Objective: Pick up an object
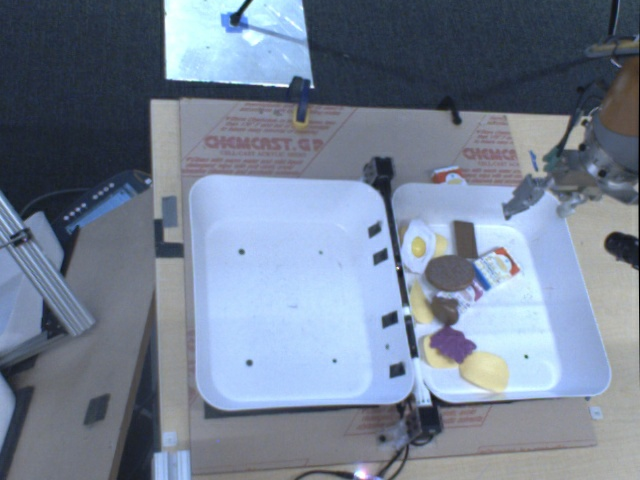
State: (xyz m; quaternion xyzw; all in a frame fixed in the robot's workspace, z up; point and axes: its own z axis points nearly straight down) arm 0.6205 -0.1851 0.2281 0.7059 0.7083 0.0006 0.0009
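Note:
The right bin [570,298] holds a cluster of toy foods on its left side: a fried egg [418,244], a brown bar [464,237], a round brown cookie [450,272], a red-and-white packet [496,266], a purple grape bunch [452,344] and a yellow lemon-like piece [485,370]. My gripper [548,200] hangs over the bin's far right corner, up and to the right of the cluster. Its fingers are spread open with nothing between them.
The left bin [290,288] lies beside the right one, with black clips [382,258] along the shared wall. A small red-and-white object [450,175] rests on the cardboard behind the right bin. A yellow-and-blue clamp [299,103] stands at the back.

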